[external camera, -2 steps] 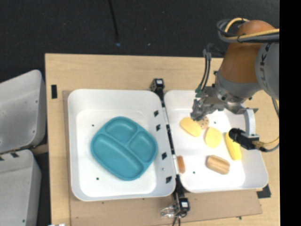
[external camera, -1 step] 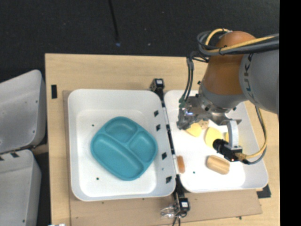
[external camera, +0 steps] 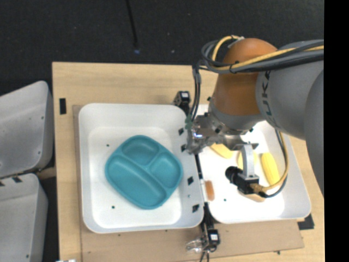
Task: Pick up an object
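Note:
A teal divided plate [external camera: 144, 171] lies flat in the left bin [external camera: 92, 212]. In the right bin [external camera: 283, 209] a pale yellow piece [external camera: 221, 150] pokes out from under the wrist. A brighter yellow, corn-like piece [external camera: 269, 167] lies to its right. A small orange item [external camera: 209, 190] sits near that bin's left wall. My gripper [external camera: 192, 142] hangs low over the wall between the two bins, just left of the pale yellow piece. The arm's orange band and grey body cover much of the right bin's back half.
The bins stand side by side on a wooden bench [external camera: 120, 81]. Small black clips [external camera: 181, 98] sit at the joint between them, at the back and at the front [external camera: 210, 236]. Grey panels [external camera: 22, 130] stand off the bench to the left.

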{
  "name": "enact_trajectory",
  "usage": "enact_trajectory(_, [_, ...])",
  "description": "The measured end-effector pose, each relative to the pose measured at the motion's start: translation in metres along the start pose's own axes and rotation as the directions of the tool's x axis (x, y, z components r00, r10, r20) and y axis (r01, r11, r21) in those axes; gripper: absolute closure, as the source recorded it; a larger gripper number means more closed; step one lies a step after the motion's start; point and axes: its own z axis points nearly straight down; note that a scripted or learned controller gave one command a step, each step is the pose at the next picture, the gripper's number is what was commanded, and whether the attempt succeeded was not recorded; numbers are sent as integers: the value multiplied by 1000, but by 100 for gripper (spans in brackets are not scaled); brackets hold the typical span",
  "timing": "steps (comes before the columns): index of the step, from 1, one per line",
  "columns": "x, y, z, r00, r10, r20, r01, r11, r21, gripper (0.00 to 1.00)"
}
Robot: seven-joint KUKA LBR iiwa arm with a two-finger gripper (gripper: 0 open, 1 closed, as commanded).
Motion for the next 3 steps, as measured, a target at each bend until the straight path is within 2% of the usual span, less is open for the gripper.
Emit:
enact_trajectory(1, [47,-19,11,1000,2,1,-2,1000,0,100])
enact_trajectory(2, [46,-28,11,1000,8,2,-8,1000,2,100])
enact_trajectory(3, [46,-27,10,1000,10,1,-10,1000,0,0])
